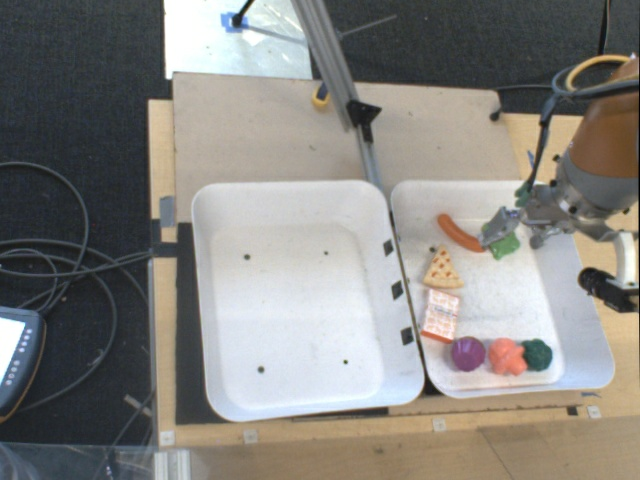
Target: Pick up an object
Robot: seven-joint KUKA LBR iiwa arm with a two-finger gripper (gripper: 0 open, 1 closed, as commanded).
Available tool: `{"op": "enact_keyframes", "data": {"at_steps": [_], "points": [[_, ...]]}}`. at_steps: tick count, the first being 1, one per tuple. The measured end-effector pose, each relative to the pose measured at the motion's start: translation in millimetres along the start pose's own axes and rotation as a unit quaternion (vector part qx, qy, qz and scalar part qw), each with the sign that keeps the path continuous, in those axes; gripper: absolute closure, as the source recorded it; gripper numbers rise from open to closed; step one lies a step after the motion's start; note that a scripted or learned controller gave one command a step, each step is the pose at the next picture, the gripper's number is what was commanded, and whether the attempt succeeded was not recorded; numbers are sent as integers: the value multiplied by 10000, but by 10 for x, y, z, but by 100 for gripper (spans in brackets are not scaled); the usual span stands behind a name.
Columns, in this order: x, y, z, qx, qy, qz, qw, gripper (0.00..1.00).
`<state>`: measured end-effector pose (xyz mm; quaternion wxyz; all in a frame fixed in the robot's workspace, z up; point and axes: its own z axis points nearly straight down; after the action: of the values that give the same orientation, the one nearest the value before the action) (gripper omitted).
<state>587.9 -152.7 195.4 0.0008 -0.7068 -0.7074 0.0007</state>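
Right bin (575,278): pincer (500,234) holding one green piece (506,247); six others.

A robotics lab, by the look of it. A grey and orange arm (600,158) reaches over a plywood counter (260,128) bearing two white bins (215,208); loose cables (60,268) trail over dark carpet beside a control pendant (15,353), and a metal pole (325,38) slants overhead.

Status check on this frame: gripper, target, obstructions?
Gripper low over right bin, on a green piece; grasp unconfirmed. Sausage just beside it. Pizza slice, wafer, purple, orange, dark green toys lie apart.
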Motion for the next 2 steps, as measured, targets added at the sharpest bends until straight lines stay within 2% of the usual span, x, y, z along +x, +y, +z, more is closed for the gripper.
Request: {"op": "enact_keyframes", "data": {"at_steps": [1, 2], "points": [[-50, 49, 446, 1, 0, 0, 10000, 0], [-94, 30, 1062, 11, 5, 2, 10000, 0]]}}
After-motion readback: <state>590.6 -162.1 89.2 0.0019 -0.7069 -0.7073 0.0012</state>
